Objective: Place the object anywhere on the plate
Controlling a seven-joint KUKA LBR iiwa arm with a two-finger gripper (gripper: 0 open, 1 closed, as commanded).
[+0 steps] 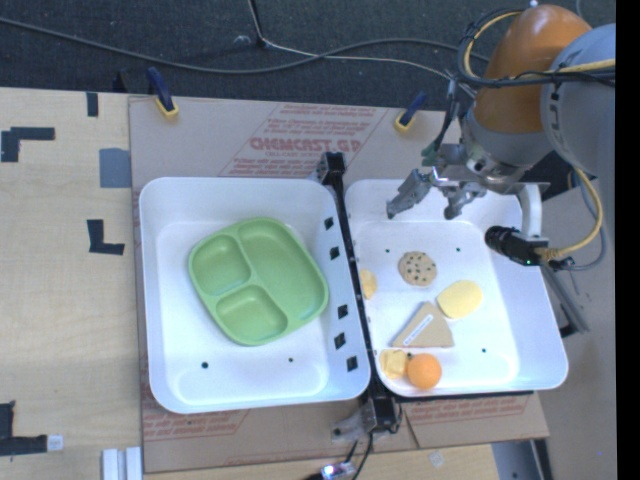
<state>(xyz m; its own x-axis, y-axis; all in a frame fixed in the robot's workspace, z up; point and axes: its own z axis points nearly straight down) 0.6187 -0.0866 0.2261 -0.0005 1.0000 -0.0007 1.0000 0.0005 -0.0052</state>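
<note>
The gripper (432, 196) hung spread and empty over the right bin's (535, 363) far edge. The cookie (417, 267) and other toy foods lay below it, and the green plate (258, 280) in the left bin (165, 298) was bare, so the whole placing seemingly remained.

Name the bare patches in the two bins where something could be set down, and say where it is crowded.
Free: left bin floor around the green plate, and the plate's three compartments. Crowded: right bin around cookie, yellow piece, wedge, orange ball.
</note>
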